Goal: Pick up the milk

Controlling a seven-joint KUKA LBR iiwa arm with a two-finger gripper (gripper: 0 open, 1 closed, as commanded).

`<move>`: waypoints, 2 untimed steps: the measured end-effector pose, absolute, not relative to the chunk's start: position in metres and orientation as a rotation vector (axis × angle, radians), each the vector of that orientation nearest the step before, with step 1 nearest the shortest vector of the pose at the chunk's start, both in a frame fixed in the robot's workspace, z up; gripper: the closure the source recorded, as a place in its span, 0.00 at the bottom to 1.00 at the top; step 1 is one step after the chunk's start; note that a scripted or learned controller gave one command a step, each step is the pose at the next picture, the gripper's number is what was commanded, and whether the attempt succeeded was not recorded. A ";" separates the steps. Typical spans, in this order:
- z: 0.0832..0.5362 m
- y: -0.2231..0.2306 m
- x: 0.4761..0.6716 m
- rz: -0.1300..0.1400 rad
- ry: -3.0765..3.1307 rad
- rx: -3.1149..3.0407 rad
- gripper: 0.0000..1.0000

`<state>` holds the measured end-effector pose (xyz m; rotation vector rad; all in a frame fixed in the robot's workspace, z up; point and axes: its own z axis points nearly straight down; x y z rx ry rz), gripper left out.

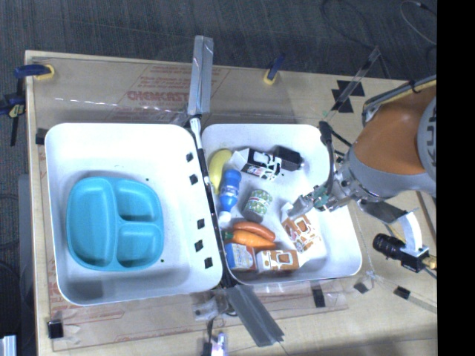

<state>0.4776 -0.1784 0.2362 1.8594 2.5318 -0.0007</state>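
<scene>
The milk (261,163) is a small black-and-white patterned carton lying on its side at the back of the right bin (343,237). My gripper (303,205) hangs low over the right half of that bin, just above an orange-and-white carton (302,233). It is to the right of the milk and nearer the front, apart from it. The arm's grey and orange wrist (390,150) reaches in from the right.
Around the milk lie a yellow fruit (217,166), a blue-and-white bottle (228,191), a green can (258,202), a carrot (252,234) and another orange carton (276,259). The left bin (74,143) holds a blue divided tray (115,221).
</scene>
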 end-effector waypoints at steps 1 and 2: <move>0.236 -0.178 0.478 0.000 2.532 1.860 0.00; 0.113 -0.210 0.488 0.010 2.581 1.744 0.00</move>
